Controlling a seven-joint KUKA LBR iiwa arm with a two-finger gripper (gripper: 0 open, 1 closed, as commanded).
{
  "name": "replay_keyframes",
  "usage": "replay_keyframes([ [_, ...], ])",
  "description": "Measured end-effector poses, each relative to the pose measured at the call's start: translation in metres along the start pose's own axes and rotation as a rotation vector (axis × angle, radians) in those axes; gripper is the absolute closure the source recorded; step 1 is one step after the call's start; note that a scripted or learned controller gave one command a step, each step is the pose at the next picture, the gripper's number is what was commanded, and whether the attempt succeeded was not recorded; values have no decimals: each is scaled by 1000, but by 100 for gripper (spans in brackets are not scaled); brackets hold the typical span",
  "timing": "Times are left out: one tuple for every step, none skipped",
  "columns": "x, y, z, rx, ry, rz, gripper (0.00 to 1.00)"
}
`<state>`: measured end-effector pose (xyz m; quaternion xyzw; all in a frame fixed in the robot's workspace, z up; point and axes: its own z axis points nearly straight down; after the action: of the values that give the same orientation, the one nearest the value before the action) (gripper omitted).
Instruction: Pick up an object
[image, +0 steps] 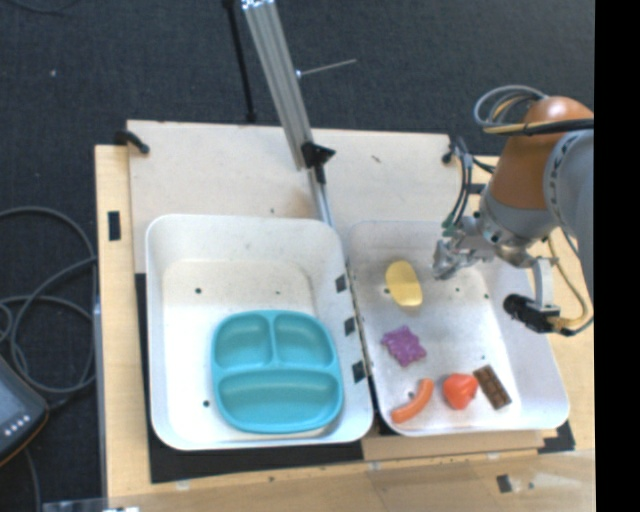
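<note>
My arm (545, 175) is cut off at the frame's right side, so only its wrist end shows. My gripper (448, 258) is small and seen from above; its finger state cannot be read. The metal pole (280, 80) runs out past the top edge. At lower left, a dark device (15, 410) is cropped by the left edge.

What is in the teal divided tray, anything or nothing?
Nothing. All three compartments of the teal divided tray show bare teal; the small items lie in the right bin.
</note>
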<state>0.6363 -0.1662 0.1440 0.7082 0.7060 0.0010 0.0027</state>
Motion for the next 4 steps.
replay_keyframes([
  [-2,-2,-65,-3,0,-1,100],
  [-4,-1,-110,-2,0,-5,100],
  [46,-6,-100,5,2,-9,100],
  [93,-14,-104,4,3,-10,100],
])
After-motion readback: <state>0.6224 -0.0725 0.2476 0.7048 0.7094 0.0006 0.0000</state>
